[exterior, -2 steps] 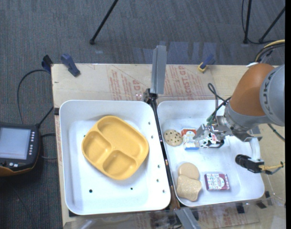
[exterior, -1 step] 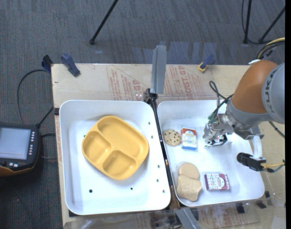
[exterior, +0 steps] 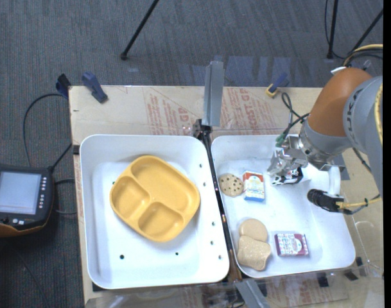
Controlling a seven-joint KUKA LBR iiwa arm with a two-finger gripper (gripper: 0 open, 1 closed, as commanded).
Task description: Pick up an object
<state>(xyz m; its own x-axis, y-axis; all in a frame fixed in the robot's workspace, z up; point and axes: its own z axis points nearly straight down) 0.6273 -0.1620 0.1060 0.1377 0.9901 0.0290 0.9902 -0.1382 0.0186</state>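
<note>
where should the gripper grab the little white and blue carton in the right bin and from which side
Come straight down on the white and blue carton, which lies flat with space around it. Close the gripper across its narrower width, fingers on the two long edges. The cookie sits close to its left, so the finger on that side has less room. The gripper is already just right of it.

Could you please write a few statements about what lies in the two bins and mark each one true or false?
1. The yellow divided plate lies in the left bin. True.
2. The cookie lies on the plate. False: it lies in the right bin, beside the small milk carton.
3. The gripper hovers over the right bin. True.
4. The maroon packet lies in the left bin. False: it lies in the right bin, near the tan bread pieces.
</note>
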